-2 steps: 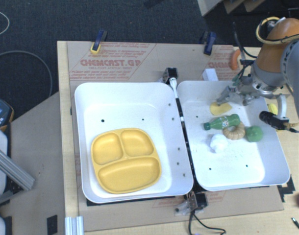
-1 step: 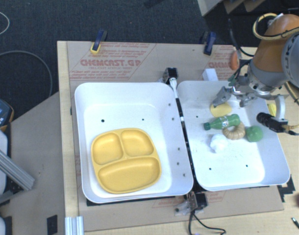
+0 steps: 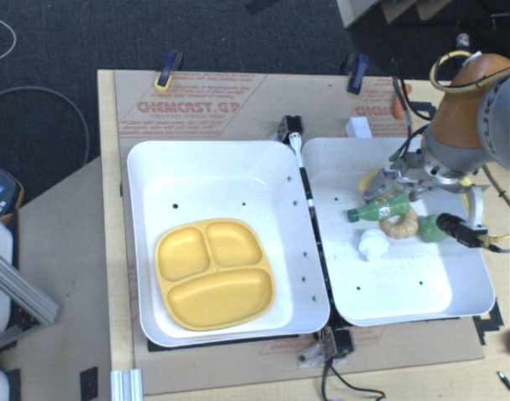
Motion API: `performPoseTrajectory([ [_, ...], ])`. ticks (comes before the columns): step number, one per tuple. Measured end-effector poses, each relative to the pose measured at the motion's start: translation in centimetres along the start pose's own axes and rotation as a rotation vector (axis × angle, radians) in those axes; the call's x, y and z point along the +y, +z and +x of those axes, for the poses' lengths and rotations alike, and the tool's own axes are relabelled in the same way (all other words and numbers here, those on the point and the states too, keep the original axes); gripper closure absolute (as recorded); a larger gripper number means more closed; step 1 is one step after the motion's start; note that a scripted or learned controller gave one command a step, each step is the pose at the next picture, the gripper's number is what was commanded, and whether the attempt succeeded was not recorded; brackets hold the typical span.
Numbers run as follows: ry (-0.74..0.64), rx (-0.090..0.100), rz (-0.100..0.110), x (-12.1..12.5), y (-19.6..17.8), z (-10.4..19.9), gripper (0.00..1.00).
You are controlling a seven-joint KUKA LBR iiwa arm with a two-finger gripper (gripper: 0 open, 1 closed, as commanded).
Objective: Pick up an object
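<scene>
You have open floor along the right bin's (image 3: 456, 295) near half. Its far half is crowded: green bottle (image 3: 377, 211), bagel (image 3: 399, 225), white lump (image 3: 372, 244).

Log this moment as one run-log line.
arm: over right bin | gripper: low above the pile | pile: green bottle, tan ring, white piece | left bin: yellow divided plate | pick: not confirmed
</scene>
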State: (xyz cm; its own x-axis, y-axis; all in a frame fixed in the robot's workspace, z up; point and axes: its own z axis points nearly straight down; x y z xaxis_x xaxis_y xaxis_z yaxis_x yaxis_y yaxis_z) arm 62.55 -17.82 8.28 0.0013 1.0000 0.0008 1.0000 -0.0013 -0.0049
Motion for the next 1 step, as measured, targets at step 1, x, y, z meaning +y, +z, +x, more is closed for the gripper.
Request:
performPoseTrajectory([
  [1, -0.002, -0.002, -0.009, 4.3, -0.34, -2.75, 0.0],
])
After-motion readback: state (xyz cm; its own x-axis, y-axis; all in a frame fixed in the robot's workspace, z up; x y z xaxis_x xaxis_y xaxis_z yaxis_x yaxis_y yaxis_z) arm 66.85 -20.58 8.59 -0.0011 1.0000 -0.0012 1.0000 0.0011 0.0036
